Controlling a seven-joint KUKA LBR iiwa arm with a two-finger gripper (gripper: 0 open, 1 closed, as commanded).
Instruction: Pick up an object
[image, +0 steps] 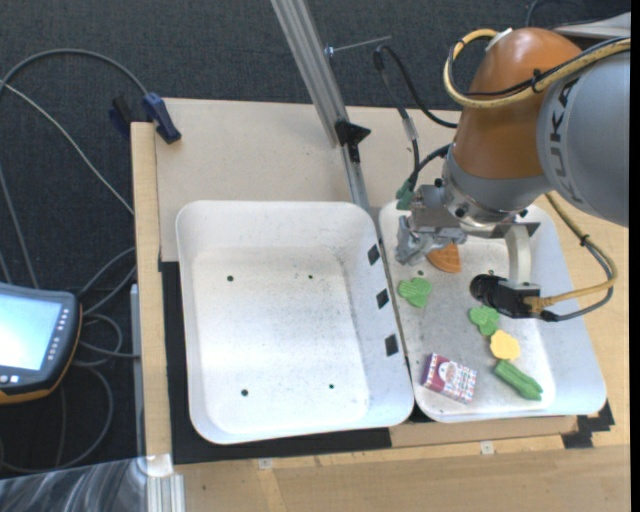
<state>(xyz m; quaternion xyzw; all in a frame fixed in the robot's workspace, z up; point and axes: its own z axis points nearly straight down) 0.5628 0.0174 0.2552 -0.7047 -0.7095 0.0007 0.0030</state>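
Where claw (432, 243) hovers: orange piece (446, 259).

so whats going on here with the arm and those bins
A grey and orange robot arm reaches into the right bin, with its gripper low over the far end, beside an orange piece. Nothing is visibly held yet. Loose in that bin lie a green piece, another green piece, a yellow piece, a long green piece and a small red packet.

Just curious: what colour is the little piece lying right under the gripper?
Orange piece, seen in the camera view, partly hidden beneath the gripper.
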